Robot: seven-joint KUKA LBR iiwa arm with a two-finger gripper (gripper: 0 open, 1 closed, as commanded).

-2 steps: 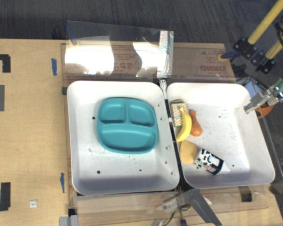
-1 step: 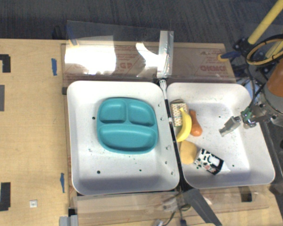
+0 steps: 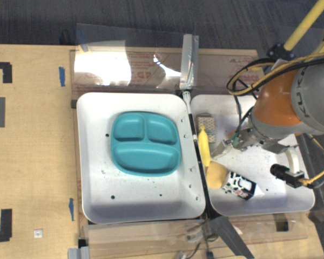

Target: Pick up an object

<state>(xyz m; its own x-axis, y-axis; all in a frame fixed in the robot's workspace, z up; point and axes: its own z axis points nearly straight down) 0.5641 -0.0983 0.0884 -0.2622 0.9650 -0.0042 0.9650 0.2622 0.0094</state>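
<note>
The right bin (image 3: pixel 291 198) holds several loose objects along its left side. A yellow banana-shaped piece (image 3: pixel 204 146) lies lengthwise against the left wall, with a small tan block (image 3: pixel 206 123) behind it. A yellow-orange rounded lump (image 3: pixel 216 175) sits at the front left, touching a black-and-white patterned object (image 3: pixel 240 185). My gripper (image 3: pixel 230 142) hangs low over the middle of this bin, just right of the banana-shaped piece, below the arm's orange band (image 3: pixel 275 104). I see nothing held in it.
The left bin (image 3: pixel 97 188) carries a teal divided plate (image 3: pixel 146 143) in its middle. A clear panel with a metal strip (image 3: pixel 188 61) stands behind the bins. Cables and a black connector (image 3: pixel 283 172) trail over the right bin's right side.
</note>
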